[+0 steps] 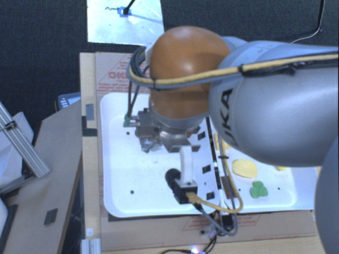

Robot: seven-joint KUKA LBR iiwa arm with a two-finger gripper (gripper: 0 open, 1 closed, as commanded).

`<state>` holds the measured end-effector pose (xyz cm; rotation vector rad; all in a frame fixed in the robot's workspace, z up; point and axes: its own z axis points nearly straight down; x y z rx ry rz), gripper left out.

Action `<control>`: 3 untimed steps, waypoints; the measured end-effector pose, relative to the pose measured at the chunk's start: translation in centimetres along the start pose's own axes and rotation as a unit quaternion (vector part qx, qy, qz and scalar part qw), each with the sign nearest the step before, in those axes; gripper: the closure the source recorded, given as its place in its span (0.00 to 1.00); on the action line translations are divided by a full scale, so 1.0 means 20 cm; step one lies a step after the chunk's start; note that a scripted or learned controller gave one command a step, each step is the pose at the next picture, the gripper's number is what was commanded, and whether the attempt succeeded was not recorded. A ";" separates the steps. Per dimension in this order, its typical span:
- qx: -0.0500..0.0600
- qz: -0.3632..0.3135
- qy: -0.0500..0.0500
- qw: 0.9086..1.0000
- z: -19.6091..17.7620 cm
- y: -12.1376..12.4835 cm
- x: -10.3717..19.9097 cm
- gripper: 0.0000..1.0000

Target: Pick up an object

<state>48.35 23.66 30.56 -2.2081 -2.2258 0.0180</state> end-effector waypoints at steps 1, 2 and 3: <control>-0.005 0.003 0.001 1.000 0.18 0.02 -0.01 1.00; -0.005 0.004 0.002 1.000 0.27 0.02 -0.01 1.00; -0.007 0.004 0.003 1.000 0.21 0.02 -0.01 1.00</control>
